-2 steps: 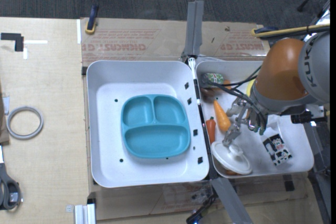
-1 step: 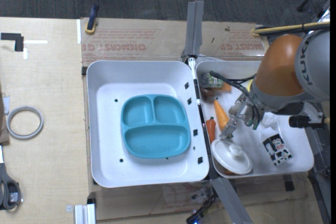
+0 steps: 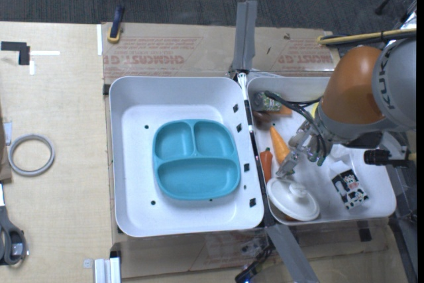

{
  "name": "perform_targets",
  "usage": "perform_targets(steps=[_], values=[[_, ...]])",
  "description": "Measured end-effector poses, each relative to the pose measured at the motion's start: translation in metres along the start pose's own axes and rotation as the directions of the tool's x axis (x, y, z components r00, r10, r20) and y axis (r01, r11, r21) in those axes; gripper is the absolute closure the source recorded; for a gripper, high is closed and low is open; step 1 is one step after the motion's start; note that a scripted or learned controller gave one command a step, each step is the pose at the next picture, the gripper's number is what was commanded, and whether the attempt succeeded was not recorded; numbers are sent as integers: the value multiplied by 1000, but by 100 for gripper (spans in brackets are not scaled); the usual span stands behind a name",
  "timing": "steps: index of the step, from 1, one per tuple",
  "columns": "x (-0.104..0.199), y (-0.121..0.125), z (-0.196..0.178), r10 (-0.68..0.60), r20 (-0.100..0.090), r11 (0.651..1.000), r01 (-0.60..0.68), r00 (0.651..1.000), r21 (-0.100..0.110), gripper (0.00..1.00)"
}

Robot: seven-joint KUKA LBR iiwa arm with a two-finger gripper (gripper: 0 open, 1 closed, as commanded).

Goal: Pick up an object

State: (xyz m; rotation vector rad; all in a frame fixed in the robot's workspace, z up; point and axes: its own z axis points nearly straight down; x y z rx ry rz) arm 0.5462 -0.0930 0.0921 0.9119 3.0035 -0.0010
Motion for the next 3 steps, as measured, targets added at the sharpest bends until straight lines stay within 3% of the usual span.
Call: perform_targets(steps=[1,2,3], values=[[-3,1,0,105,-1,994,-105,994,0,0],[-3,1,-9,103,2,995,-103,995,0,100],[10,33,-143,256,0,967,-256,967,1,100]])
